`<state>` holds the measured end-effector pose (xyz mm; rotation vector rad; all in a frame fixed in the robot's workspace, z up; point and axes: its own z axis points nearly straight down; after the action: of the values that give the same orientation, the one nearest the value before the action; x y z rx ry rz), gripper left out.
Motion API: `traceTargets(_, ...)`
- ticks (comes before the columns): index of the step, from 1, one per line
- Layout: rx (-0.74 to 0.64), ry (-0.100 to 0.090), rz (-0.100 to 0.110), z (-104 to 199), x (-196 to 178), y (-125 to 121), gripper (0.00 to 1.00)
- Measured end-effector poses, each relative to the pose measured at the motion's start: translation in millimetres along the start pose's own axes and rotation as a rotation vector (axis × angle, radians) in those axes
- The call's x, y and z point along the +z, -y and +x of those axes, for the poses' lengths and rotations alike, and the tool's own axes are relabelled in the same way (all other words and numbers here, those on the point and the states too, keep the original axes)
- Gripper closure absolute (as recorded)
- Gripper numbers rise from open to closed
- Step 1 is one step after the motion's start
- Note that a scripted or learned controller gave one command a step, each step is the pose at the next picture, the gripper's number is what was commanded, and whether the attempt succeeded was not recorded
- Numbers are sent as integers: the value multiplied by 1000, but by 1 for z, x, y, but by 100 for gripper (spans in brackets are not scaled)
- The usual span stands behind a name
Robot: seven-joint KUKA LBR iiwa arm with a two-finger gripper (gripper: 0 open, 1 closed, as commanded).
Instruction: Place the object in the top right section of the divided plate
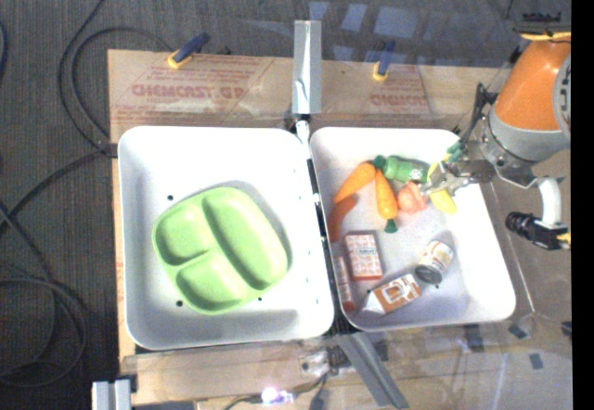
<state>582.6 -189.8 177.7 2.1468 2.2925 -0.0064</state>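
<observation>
The green divided plate (163, 234) lies tilted in the left bin (139, 167), with three sections and nothing in them. My gripper (444, 180) is down in the right bin (483, 297) near its right wall. It hovers over a cluster of toy foods: a yellow piece (445, 203) just below it, a red piece (410, 198) to its left and a green item (402, 167) beside that. Two orange carrots (355, 184) (386, 198) lie left of the cluster. I see nothing lifted clear of the bin floor.
Lower in the right bin lie a red box (364, 253), a small can (433, 260), a brown packet (397, 293) and a thin dark stick (341, 276) along the left wall. A metal post (306, 65) stands behind the seam between the bins.
</observation>
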Motion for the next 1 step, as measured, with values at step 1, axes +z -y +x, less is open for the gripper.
traceTargets(1,70,-1,-2,49,-163,50,100)
